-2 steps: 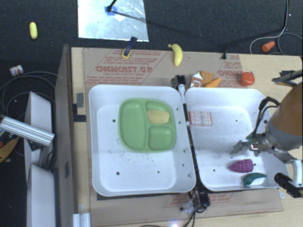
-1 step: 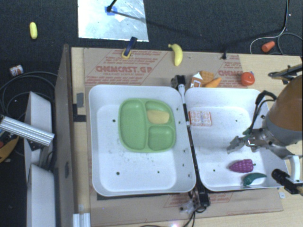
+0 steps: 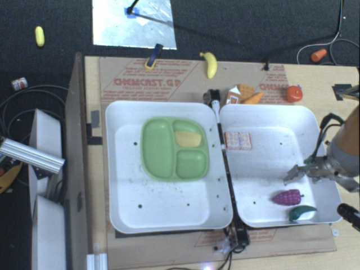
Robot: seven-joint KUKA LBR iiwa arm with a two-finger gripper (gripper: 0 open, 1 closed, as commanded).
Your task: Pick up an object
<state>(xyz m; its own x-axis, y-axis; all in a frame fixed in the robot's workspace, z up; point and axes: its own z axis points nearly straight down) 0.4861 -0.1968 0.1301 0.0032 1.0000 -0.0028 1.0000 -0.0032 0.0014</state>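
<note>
In the right bin [image 3: 264, 122] lie a purple bunch of grapes [image 3: 287, 197], a green and white object [image 3: 301, 212] near the front right corner, and a small pink-patterned packet [image 3: 237, 140] at the back left. My gripper [image 3: 304, 172] hangs over the right side of this bin, just above and behind the grapes, with nothing visible between its fingers. The left bin [image 3: 129, 207] holds a green divided plate [image 3: 173, 149] with a yellow piece [image 3: 187, 138] in its back right compartment.
Behind the bins on the cardboard lie a banana [image 3: 210, 64], an orange carrot-like toy [image 3: 250, 97], a red tomato-like ball [image 3: 293, 93] and a blue-yellow tool [image 3: 152, 57]. Cables and a metal rail [image 3: 31, 156] sit off to the left.
</note>
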